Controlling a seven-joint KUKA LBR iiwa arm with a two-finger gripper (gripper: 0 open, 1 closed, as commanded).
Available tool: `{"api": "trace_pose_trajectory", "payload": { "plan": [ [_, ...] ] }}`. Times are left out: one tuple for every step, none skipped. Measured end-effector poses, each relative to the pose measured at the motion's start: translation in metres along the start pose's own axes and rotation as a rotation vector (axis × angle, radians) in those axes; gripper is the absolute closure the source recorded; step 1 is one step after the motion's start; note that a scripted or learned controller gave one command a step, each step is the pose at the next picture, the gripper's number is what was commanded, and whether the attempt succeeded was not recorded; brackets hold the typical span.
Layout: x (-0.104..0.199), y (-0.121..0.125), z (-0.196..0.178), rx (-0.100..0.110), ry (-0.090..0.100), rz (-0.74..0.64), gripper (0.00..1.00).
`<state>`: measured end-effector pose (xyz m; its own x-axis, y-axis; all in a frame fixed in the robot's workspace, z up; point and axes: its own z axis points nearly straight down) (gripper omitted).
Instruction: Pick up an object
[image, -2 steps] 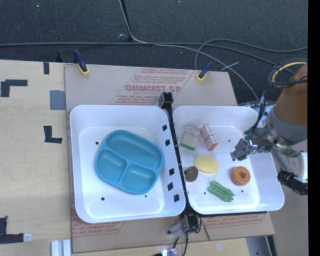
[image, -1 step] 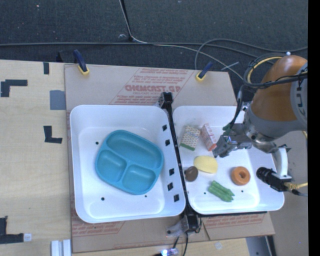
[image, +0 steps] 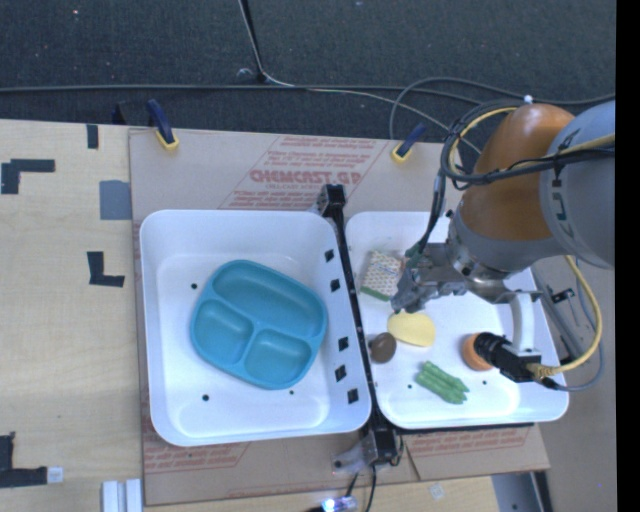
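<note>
In the right bin (image: 545, 400), centre frame, the tool (image: 412, 296) is positioned just above a yellow piece (image: 412, 330); tool state cannot be told.

In the right bin you've got a pale yellow piece (image: 412, 329) lying flat near centre, a small brown lump (image: 382, 347) just left of it, a green pod (image: 441, 383) toward the front, and an orange item (image: 474, 351) at right.
</note>
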<state>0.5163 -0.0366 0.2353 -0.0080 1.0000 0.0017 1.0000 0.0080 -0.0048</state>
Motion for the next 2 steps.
{"api": "trace_pose_trajectory", "payload": {
  "plan": [
    [0.047, -0.005, 0.012, 0.002, -0.002, 0.002, 1.00],
    [0.102, -0.008, 0.025, 0.003, -0.002, 0.001, 1.00]
  ]
}}
